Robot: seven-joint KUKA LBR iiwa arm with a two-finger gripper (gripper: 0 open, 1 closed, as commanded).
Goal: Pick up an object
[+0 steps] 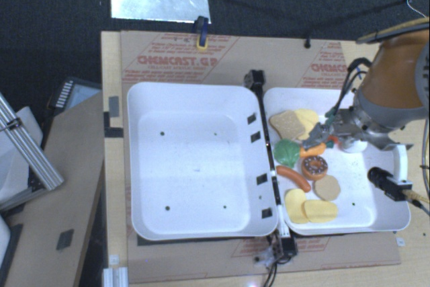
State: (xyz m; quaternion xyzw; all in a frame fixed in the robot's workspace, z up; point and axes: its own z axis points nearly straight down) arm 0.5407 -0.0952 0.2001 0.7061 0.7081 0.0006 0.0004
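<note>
The arm [396, 87] is reaching in from the right over the right bin [376, 215]. Its gripper [321, 139] is hanging low over the toy food, just above a small carrot [314, 149], and I cannot tell if anything is being held. Near it, bread [287, 123] is lying beside something yellow [308, 119]. A green leafy thing [286, 152] is sitting by the bin's left wall. A donut [314, 166], a sausage [293, 177], a tan round [328, 189] and two yellow pieces [308, 206] are lying closer to us. The left bin [195, 165] is sitting beside it.
</note>
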